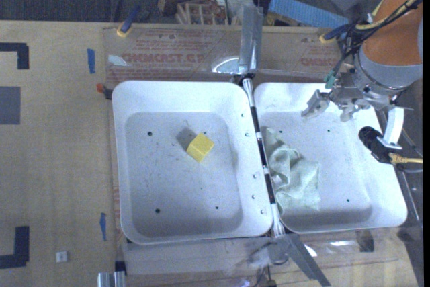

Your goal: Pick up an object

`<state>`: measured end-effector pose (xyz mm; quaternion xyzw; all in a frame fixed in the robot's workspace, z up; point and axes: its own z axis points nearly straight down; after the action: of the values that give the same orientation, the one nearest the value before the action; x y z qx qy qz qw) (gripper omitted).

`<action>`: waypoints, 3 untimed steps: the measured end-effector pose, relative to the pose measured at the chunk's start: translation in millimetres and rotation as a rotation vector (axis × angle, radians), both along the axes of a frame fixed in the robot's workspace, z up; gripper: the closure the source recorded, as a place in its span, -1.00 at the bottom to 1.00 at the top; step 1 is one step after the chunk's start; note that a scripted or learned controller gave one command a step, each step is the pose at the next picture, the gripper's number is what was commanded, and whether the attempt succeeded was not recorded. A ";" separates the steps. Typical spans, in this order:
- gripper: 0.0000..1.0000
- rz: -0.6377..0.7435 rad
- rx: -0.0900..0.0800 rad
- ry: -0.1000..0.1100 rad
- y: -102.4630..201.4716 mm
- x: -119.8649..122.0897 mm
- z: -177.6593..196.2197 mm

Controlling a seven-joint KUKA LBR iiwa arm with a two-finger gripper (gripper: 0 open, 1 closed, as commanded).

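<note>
A small yellow block (200, 146) lies in the left bin (134, 104), a little above its middle, with a grey shadow beside it. A crumpled pale green cloth (290, 173) lies along the left side of the right bin (383, 205). My gripper (330, 107) hangs over the upper part of the right bin, above and to the right of the cloth. Its two fingers are spread apart with nothing between them. The grey arm with its orange band (396, 17) comes in from the upper right.
A metal divider (259, 144) runs between the two bins. Cardboard (175, 57) lies behind them, with clutter and a blue object (302, 10) further back. A black cable piece (373, 141) hangs at the right bin's right side.
</note>
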<state>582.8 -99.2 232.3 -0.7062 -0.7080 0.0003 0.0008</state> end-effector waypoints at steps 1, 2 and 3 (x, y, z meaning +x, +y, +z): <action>-1.00 -0.036 0.000 0.000 79.3 -65.1 -48.1; -1.00 -0.143 0.000 0.003 187.7 -104.2 -48.2; -1.00 0.287 -0.001 -0.005 197.3 -102.8 -28.1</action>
<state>480.0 98.1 204.1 -0.5978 -0.8016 -0.0010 -0.0013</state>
